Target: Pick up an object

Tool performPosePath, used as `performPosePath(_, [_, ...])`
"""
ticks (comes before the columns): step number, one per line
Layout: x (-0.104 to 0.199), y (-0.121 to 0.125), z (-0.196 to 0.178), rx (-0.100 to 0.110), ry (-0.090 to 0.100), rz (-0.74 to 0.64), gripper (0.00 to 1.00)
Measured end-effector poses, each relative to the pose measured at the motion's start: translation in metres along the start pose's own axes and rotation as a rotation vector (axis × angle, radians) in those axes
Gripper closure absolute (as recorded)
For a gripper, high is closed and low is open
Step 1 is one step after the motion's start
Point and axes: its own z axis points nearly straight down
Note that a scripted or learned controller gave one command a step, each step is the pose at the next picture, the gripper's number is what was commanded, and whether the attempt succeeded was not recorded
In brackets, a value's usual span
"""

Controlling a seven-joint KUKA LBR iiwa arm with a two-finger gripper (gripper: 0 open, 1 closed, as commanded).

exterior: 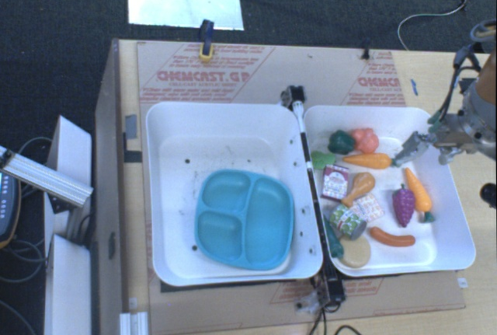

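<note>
The right bin holds a heap of toy food. In it lie a green pepper, a pink tomato, an orange carrot, a second carrot, purple grapes, a red sausage, a small printed box and a can. My gripper hangs over the bin's upper right part, just right of the first carrot's tip and above the second carrot. It is open, its fingers spread, with nothing between them.
The left bin holds a blue divided plate. A black clamp bar runs along the seam between the bins. A tan round piece and a tan gourd-shaped piece also lie in the right bin.
</note>
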Motion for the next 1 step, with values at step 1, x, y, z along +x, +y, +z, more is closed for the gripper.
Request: performPosePath(1, [0.0547,0.0009,0.1696,-0.009,0.0,0.0,0.0])
